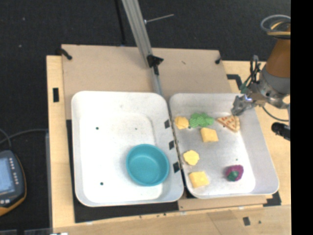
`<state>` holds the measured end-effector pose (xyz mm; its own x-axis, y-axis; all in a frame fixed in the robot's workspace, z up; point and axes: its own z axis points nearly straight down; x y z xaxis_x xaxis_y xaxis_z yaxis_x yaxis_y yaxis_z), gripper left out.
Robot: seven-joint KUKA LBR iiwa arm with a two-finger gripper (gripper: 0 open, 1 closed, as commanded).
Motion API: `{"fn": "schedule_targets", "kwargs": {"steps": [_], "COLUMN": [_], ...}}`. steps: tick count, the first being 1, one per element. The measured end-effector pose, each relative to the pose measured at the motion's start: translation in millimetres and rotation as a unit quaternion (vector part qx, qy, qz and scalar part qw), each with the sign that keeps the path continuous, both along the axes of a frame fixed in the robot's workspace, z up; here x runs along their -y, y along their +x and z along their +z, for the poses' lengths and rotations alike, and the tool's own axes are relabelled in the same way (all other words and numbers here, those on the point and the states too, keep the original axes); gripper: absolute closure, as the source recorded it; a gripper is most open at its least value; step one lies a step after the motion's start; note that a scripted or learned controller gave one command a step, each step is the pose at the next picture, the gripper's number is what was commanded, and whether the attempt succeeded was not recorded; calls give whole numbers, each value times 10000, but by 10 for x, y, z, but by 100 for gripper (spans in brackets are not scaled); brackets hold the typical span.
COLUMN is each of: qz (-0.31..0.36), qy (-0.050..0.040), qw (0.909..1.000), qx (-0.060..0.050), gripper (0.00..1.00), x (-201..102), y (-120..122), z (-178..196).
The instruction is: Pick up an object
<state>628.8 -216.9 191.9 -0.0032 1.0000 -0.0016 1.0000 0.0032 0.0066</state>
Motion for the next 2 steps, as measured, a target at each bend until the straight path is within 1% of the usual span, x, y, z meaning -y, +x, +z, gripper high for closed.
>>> {"fn": "schedule_targets", "kwargs": {"steps": [1, 2], "qz": [7, 20], "qy": [2, 10], "qw": [10000, 10000], "qx": [-7, -8], "gripper": [100, 100], "x": [12, -488], "y": [10, 118], "z": [231, 369]}}
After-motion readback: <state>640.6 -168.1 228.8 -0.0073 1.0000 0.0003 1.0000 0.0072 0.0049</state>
